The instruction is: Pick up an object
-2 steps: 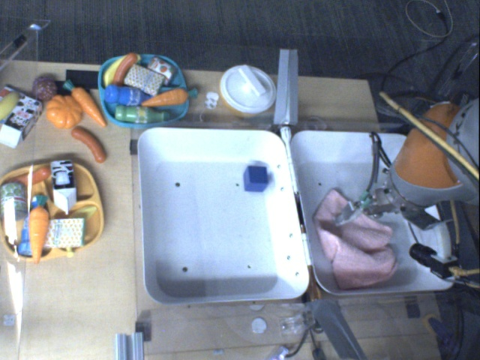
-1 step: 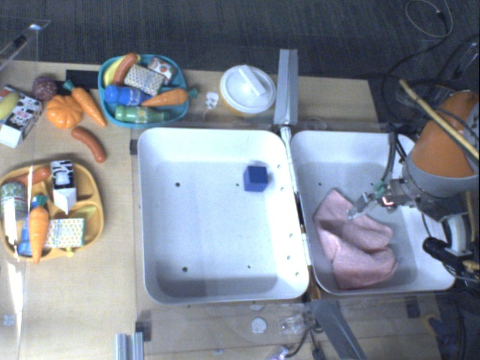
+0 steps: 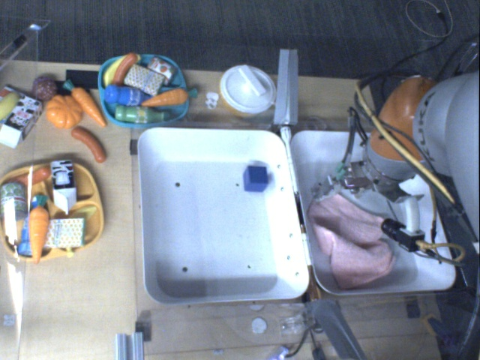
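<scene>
A small blue cube (image 3: pixel 256 177) lies in the left white bin (image 3: pixel 187 276), toward its upper right part. A crumpled pink cloth (image 3: pixel 349 240) fills much of the right bin (image 3: pixel 435 276). My gripper (image 3: pixel 339 184) hangs low in the right bin at the cloth's upper edge, with the grey arm and its orange band (image 3: pixel 401 111) coming in from the right. Cables and the wrist hide the gripper's tips, and nothing is visibly held.
On the bench to the left are a blue bowl (image 3: pixel 112 115) of toy food, a yellow plate (image 3: pixel 94 201) of toy food, a loose pumpkin (image 3: pixel 61 112), a carrot and a sausage (image 3: pixel 88 144). A white lidded tub (image 3: pixel 247 88) stands behind the bins.
</scene>
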